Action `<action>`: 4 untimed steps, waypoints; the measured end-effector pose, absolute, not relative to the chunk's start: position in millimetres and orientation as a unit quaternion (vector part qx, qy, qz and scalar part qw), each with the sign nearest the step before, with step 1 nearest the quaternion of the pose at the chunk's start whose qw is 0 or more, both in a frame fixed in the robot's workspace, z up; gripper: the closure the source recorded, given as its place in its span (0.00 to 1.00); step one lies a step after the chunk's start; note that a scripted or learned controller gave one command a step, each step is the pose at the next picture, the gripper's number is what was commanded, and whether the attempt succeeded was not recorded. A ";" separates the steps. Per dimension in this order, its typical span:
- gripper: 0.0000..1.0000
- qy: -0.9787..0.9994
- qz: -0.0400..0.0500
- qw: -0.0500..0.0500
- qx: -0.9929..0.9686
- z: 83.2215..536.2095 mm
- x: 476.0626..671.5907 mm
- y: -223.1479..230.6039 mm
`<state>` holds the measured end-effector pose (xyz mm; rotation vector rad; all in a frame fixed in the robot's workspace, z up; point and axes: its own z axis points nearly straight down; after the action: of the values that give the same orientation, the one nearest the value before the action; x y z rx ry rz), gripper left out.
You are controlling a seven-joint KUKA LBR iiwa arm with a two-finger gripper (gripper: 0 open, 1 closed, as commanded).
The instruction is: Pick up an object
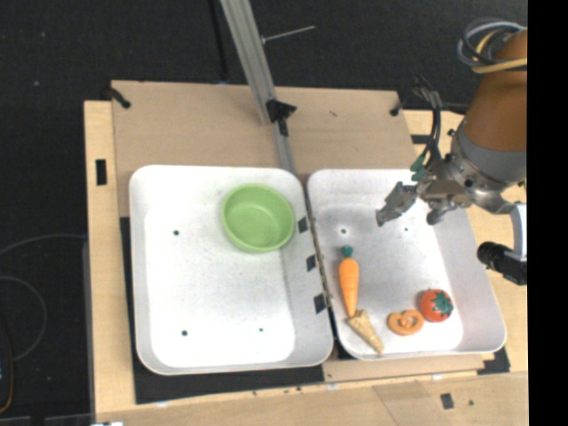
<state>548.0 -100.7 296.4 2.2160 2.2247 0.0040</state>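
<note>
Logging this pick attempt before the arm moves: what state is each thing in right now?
Gripper: open, above the right bin, holding nothing.
Green bowl: upright, in the left bin.
Carrot: lying flat.
Tomato: resting, untouched.
Orange piece: lying flat.
Cone: on its side.

The scene is viewed from a single fixed camera mounted above the bench, looking down at a slant. Both white bins are taken in whole: the left bin and the right bin are seen side by side across the middle of the frame, with the far edge of the bench toward the top and the near edge toward the bottom. Dark floor is included beyond the bench at the top and left. The arm is seen entering from the right edge. The distance is moderate, so the bench is nearly spanned.
</note>
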 end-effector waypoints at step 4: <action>0.00 0.707 -0.003 -0.001 0.708 129.7 554.4 -99.8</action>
<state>554.4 -99.8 129.7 2.2241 2.2214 -0.0079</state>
